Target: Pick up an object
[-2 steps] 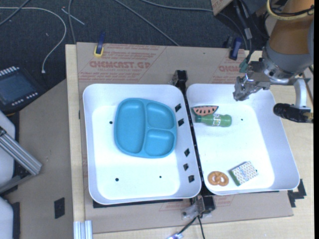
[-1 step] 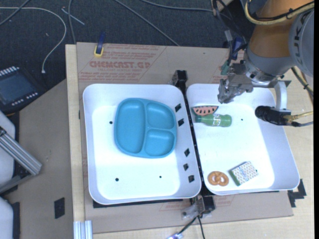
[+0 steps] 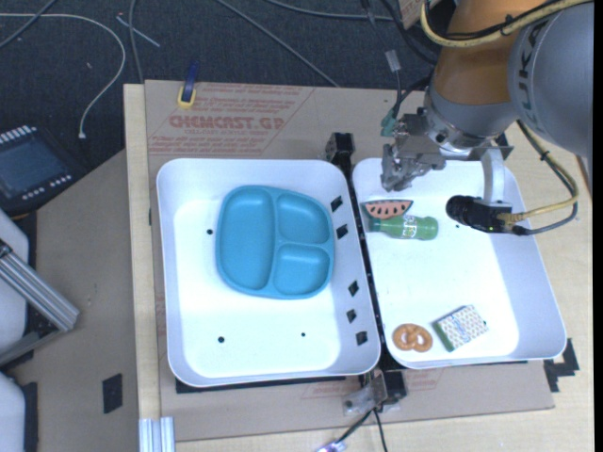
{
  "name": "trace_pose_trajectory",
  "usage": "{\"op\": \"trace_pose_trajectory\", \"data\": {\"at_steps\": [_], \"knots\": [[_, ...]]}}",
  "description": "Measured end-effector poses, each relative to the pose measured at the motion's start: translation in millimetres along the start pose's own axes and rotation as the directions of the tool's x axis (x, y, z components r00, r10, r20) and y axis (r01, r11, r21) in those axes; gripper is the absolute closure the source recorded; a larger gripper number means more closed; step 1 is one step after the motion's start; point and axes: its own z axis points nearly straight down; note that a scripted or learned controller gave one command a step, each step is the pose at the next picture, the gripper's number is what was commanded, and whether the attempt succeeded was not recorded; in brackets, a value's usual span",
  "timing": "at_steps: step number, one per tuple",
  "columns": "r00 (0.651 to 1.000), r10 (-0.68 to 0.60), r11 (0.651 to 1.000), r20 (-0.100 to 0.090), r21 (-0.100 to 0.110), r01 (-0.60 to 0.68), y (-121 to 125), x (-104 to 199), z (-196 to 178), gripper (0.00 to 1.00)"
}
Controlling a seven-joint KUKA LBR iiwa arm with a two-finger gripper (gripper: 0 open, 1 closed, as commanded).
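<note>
My gripper [image 3: 397, 179] hangs over the far left part of the right bin [image 3: 490, 281], just above a watermelon slice [image 3: 387, 208]. A green bottle [image 3: 413, 227] lies right below the slice, touching it. Near the bin's front edge sit a pretzel [image 3: 412, 338] and a green-and-white sponge [image 3: 460, 327]. Nothing shows between the fingers, and their spacing is unclear from this angle.
The left bin [image 3: 188, 281] holds a blue divided plate [image 3: 274, 241]. A black divider with clips [image 3: 356, 252] runs between the two bins. The grey arm with its orange band [image 3: 490, 55] comes in from the upper right. Cables lie on the dark floor behind the bench.
</note>
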Motion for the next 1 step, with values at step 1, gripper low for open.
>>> {"op": "trace_pose_trajectory", "data": {"at_steps": [1], "knots": [[1.0, 0.001, 1.0, 0.0, 0.006, -0.001, 1.0, 53.6, 18.7, 1.0]]}}
